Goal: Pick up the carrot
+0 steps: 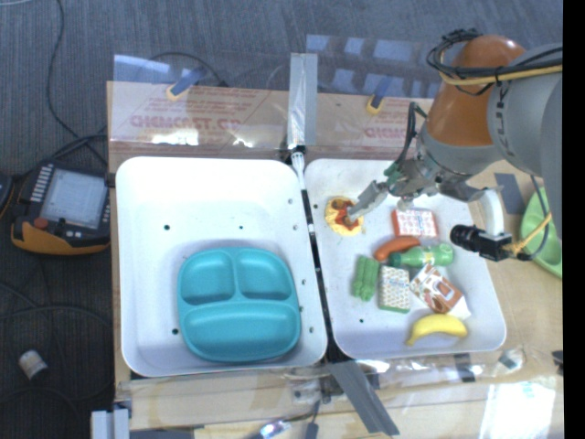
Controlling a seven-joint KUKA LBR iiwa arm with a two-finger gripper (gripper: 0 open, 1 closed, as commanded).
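The carrot [398,245] is a short orange-red piece lying in the middle of the right bin [322,273], just below a red and white box [414,222] and touching a green bottle [426,256]. My gripper [359,207] reaches down and to the left from the orange-banded wrist. Its tip is over the yellow and red pizza slice [342,217], to the upper left of the carrot and apart from it. Nothing of the carrot is covered.
Below the carrot lie a green vegetable [364,278], a patterned carton [395,290], a snack packet [437,288] and a banana [436,327]. The left bin [146,190] holds a teal divided plate [239,301].
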